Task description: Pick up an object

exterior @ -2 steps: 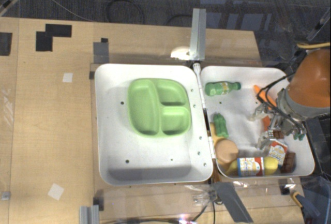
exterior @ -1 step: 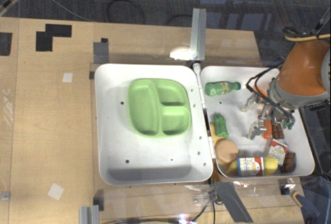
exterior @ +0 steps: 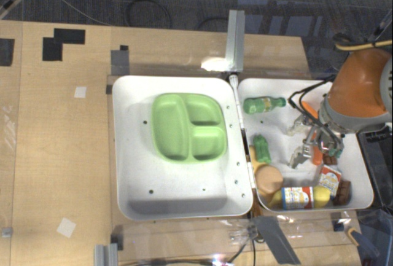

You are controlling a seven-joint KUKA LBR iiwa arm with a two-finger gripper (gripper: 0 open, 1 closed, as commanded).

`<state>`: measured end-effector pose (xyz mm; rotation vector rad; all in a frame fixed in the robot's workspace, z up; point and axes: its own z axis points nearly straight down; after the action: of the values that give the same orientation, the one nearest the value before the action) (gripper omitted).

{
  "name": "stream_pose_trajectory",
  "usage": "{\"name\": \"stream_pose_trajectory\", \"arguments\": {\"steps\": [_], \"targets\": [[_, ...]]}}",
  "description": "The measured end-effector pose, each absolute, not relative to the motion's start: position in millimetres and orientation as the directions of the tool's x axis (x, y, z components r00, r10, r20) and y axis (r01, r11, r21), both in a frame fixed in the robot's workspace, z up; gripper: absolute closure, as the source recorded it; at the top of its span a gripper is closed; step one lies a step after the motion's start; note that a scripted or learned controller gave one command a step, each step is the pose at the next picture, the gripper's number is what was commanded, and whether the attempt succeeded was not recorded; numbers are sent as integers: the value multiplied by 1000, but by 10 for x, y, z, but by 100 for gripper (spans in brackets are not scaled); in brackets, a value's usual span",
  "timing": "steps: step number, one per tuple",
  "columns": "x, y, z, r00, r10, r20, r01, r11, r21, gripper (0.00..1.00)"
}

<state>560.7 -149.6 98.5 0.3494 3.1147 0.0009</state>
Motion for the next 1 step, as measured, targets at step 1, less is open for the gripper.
{"name": "stream_pose_trajectory", "arguments": {"steps": [1], "targets": [[5302,-1589,900,-967,253,-16,253,967,2,0]]}}
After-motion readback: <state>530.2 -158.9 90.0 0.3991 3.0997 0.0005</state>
